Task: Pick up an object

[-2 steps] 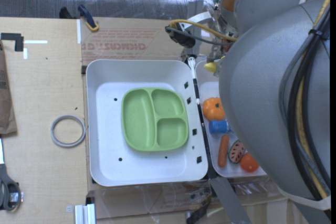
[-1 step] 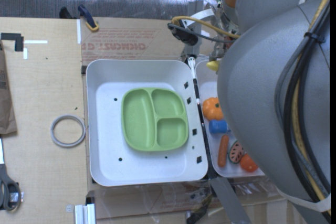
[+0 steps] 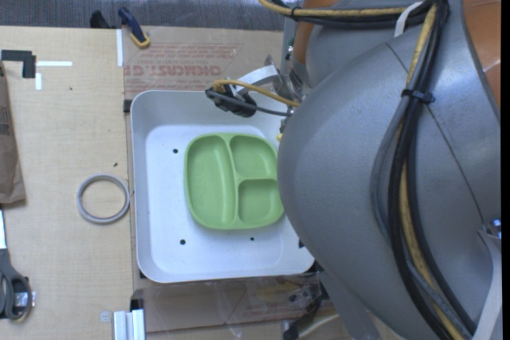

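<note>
Fills the right of the view: grey arm point(image 3: 398, 171), cables strapped along it, orange band at the top. Hangs over the right bin, hiding most of it.

Next in size: white bin point(image 3: 159, 251), left of the arm, in plain sight. Holds one thing, a green plate point(image 3: 231, 179) with three compartments, lying flat near the bin's middle, its right edge tucked just under the arm's bulk.

Smaller, out on the bench left of the bin: a grey ring point(image 3: 103, 197), well apart from the plate.

Gripper: hidden behind the arm, so cannot tell how it stands or whether anything is in it.

Progress, as a judgement: nothing seen lifted. Plate rests in the bin, untouched as far as visible. Pick likely yet to be done, or under way out of sight beneath the arm.
</note>
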